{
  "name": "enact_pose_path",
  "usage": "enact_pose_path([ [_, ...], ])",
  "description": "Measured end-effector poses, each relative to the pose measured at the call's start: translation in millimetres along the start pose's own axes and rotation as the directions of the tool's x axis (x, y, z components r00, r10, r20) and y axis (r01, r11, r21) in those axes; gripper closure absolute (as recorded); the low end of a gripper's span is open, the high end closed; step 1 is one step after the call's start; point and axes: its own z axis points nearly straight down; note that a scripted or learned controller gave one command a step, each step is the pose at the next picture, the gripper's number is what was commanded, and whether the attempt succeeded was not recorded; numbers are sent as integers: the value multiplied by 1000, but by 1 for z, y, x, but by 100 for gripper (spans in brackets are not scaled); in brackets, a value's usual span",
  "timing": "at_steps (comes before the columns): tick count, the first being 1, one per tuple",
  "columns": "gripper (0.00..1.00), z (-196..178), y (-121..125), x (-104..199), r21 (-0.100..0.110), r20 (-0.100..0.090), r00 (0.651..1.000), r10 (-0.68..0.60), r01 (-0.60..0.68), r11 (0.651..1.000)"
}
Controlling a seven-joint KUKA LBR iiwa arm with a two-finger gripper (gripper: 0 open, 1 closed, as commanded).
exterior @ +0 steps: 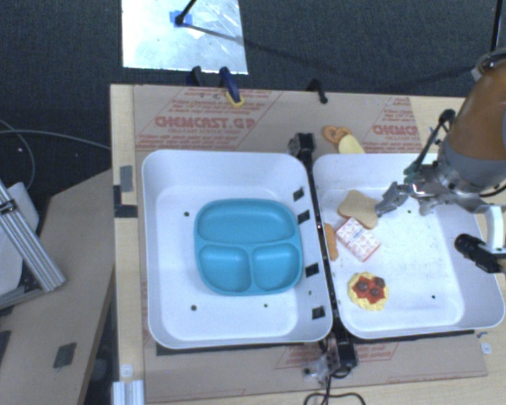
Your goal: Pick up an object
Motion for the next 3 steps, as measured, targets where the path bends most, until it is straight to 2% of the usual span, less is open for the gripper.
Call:
enact_pose_path([
  [1,0,-32,13,-4,-1,0,1000,0,0,1000],
  [2,0,4,-93,-34,10,-3,1000,8,-8,1000],
  [3,0,-86,-53,-29,-7,3,1000,-2,2,1000],
])
